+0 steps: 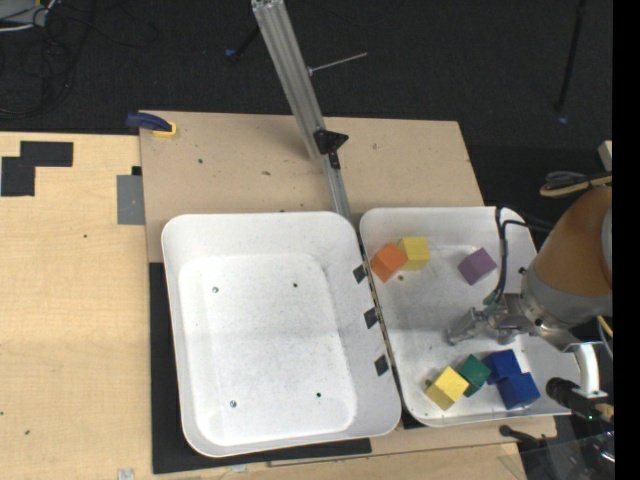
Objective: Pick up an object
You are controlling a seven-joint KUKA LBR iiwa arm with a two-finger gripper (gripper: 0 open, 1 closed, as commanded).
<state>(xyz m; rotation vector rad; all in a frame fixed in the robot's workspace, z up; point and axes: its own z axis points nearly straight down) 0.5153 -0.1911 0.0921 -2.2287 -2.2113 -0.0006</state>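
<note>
The right bin (430,243) holds several small blocks. An orange block (389,260) and a yellow block (416,251) touch each other near its far left corner. A purple block (477,264) lies alone toward the far right. Along the near edge sit another yellow block (447,388), a green block (474,373) and two blue blocks (512,378) bunched together. My gripper (463,330) hangs low over the bin's bare middle, between the purple block and the near cluster, pointing left. It touches none of the blocks.
The left bin (190,238) adjoins the right one, joined by black clips (368,316). A slanted aluminium rail (297,78) rises behind the bins. The arm's grey and orange body (575,263) covers the right bin's right rim.
</note>
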